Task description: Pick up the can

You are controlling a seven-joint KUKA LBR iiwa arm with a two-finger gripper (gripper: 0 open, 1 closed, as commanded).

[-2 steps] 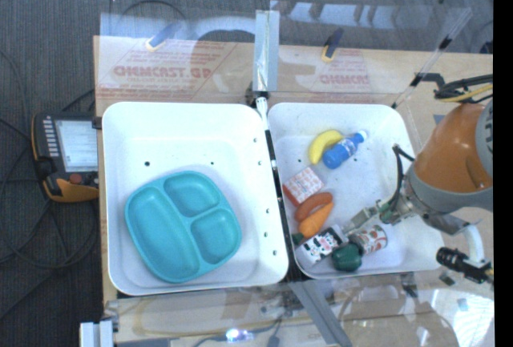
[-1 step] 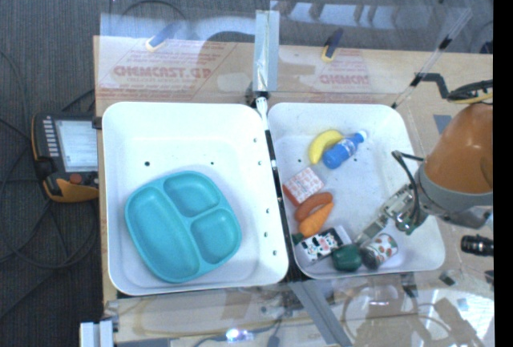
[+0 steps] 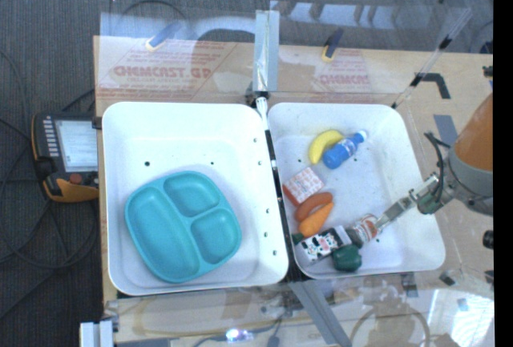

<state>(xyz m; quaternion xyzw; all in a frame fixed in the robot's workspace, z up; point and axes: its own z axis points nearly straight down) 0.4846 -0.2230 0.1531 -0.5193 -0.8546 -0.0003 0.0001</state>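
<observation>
The can [image 3: 365,229] is small, red and silver, and lies on its side near the front of the right bin [image 3: 405,137]. My gripper [image 3: 385,218] reaches in from the right at a slant, and its tip is right at the can's right end. The grey arm with its orange band [image 3: 479,147] hangs over the bin's right rim. A black-and-white carton [image 3: 324,244] touches the can's left side, and a dark green object [image 3: 347,259] lies just in front of it.
Also in the right bin are a yellow banana [image 3: 324,145], a blue bottle [image 3: 345,150], a pink-and-white packet [image 3: 304,183] and an orange sausage-shaped toy [image 3: 314,211]. The left bin [image 3: 128,129] holds a teal divided plate [image 3: 183,225].
</observation>
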